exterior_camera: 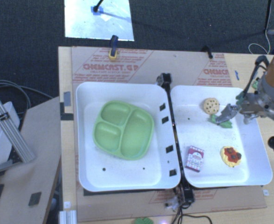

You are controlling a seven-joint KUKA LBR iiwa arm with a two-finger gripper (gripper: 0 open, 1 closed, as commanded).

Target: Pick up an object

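Fingers (229, 111) of the gripper (239, 115) look spread apart, with nothing between them; treat that as open and empty. You have the gripper low over the far side of the right bin (260, 178). One finger is at, perhaps touching, a small green piece (221, 121), the nearest candidate for the pick. The piece lies just beside a cookie (211, 106), towards the bin's far wall. Two other candidates sit well apart from the gripper on the near side: a red box (195, 158) and a yellow-and-red food toy (231, 156). The left bin (88, 171) bears a green tray (124, 129). Risk, as a judgement: the green piece looks off-centre, under one finger rather than between the two, so closing now could pinch air or flick the piece towards the cookie. The piece also looks flat and thin, so the tips may ride over it or press into the bin floor. The cookie being so close could mean a finger lands on it. Writing: the sheet under the bins reads "CHEMCAST GP" in red (110, 67), repeated at the far right corner. The print on the box is too small to read.
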